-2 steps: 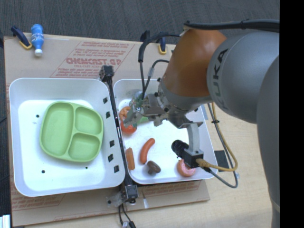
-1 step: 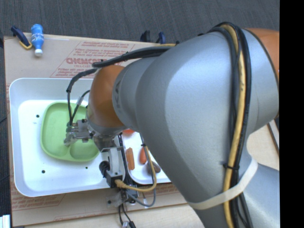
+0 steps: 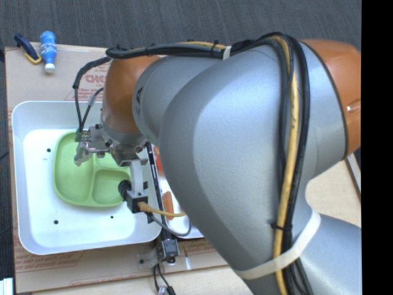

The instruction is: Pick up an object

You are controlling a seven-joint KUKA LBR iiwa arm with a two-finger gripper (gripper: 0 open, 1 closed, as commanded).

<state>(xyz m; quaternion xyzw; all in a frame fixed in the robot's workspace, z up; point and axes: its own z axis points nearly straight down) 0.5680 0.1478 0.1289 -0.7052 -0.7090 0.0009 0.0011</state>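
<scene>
A light green divided plate (image 3: 78,176) lies in the left white bin (image 3: 37,226), toward its right side. My gripper (image 3: 86,147) hangs over the plate's upper part, low and close to it, with its metal fingertips pointing left. The grey arm with its orange band (image 3: 123,97) covers most of the view and hides the right bin almost wholly. A bit of something orange-red (image 3: 158,158) shows at the edge of the arm, right of the bin's wall.
A blue and white bottle (image 3: 48,49) and a dark blue and yellow tool (image 3: 27,48) lie on the cardboard at the upper left, outside the bins. Black cables run down from the wrist to a connector (image 3: 164,248) at the bench's front edge.
</scene>
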